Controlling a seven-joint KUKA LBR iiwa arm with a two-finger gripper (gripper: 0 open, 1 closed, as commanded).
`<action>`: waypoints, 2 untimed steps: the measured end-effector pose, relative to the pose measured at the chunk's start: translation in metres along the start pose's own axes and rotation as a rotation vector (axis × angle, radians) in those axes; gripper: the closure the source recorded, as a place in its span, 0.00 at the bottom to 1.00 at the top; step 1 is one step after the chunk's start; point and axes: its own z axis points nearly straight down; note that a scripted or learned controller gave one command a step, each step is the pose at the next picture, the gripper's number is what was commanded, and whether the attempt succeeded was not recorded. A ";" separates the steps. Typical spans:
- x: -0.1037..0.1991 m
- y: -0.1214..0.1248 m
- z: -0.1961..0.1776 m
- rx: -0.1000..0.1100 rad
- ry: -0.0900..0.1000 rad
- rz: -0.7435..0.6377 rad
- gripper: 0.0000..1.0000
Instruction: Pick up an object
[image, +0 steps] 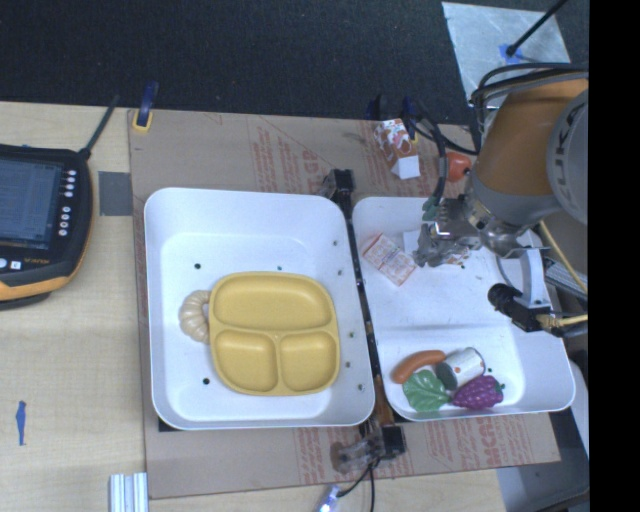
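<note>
The arm reaches in from the right and its gripper (437, 243) stands low over the upper left part of the right bin (540, 395). Nothing is visible between its parts, so no hold can be recorded; whether it is released or clenched cannot be told from this angle.

Candidates for picking lie in two places. A small pink-and-white packet (388, 258) rests on the bin floor just left of the gripper, near the dividing wall. At the bin's near edge sits a cluster: an orange sausage-shaped piece (417, 364), a green leafy piece (427, 391), a small grey-and-white can (462, 367) and a purple grape bunch (479, 392), touching or nearly touching one another. The left bin (165, 300) holds a yellow divided tray (272, 332) with a pale ridged item (195, 315) tucked against its left side.

Judgement: the step in hand is the approach, with the grasp not yet made. The packet is the nearest target. The next move calls for a short shift left, descent to the floor and a closing on a flat, thin item, which may slip.
</note>
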 end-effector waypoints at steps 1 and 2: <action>0.057 -0.006 -0.005 0.002 0.000 -0.004 1.00; -0.028 -0.015 0.033 0.000 -0.001 -0.002 1.00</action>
